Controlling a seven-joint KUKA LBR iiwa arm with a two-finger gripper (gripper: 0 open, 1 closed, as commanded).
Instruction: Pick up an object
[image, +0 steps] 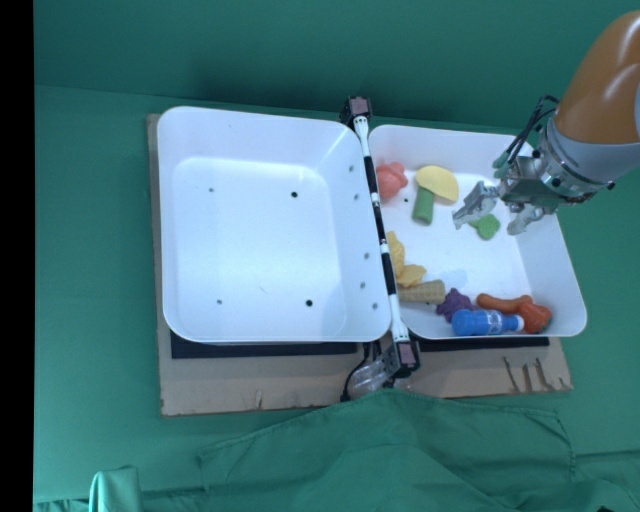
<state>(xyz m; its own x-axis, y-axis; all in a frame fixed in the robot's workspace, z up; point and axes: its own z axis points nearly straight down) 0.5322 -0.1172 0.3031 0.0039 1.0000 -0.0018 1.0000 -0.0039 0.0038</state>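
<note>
My gripper (496, 213) hangs over the upper right part of the right bin (553, 262), its two fingers spread open. A small green toy (487, 228) lies on the bin floor just below the gap between the fingertips; nothing is clamped. To the left lie a yellow-capped mushroom with a green stem (432, 190) and a salmon-red toy (390, 180). Along the bin's left and front sides sit a yellow toy (401, 262), a waffle cone (423, 292), purple grapes (456, 301), a blue bottle (485, 322) and an orange toy (516, 308).
The left bin (180, 150) stands beside the right one, with a black-and-white divider bar (378, 230) between them. Both rest on a cardboard sheet (250, 395). Green cloth covers the bench, with a fold (400, 450) at the front.
</note>
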